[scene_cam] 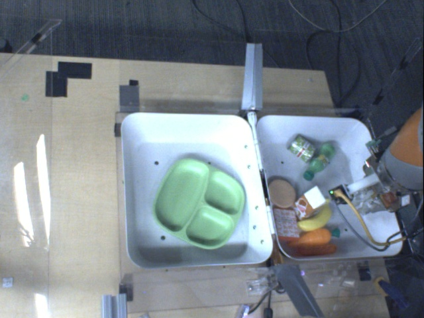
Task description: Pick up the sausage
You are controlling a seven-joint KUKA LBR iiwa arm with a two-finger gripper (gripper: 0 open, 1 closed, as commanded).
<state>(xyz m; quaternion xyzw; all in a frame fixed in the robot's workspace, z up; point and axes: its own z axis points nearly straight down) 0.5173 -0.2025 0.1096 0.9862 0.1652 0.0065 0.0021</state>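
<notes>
Your sausage (313,248) lies under the banana (315,218) in the right bin (351,132); I cannot tell the end effector's (379,192) state.

Looks like a robotics lab setup, not anyone's kitchen. The plywood bench (79,197) carries black tape marks (66,77) off to its left end, an aluminium rail (252,78) bolted at its back edge, loose cables (278,8) trailing over grey carpet (132,12) behind it, and two white bins (132,177) screwed down on top.

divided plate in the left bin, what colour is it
Light green, plain with no pattern; the divided plate shows clearly in the camera view, lying in the left bin.
</notes>
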